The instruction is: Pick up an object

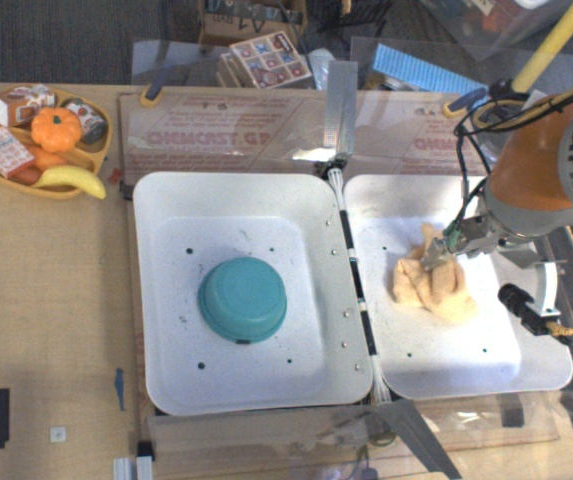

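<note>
Tan crumpled cloth (432,285) in right bin (536,363) — gripper (444,251) at its top edge, fingers' state unclear — teal bowl (243,299) left bin (161,368).

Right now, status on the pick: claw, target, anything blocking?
Claw down in the right bin, tip at the tan cloth; grip unconfirmed. Teal bowl sits upside down in the left bin. Nothing crowding the cloth.

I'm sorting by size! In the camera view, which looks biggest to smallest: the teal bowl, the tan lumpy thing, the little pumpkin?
1. Teal bowl
2. Tan lumpy thing
3. Little pumpkin, though it sits farther from the camera.
</note>
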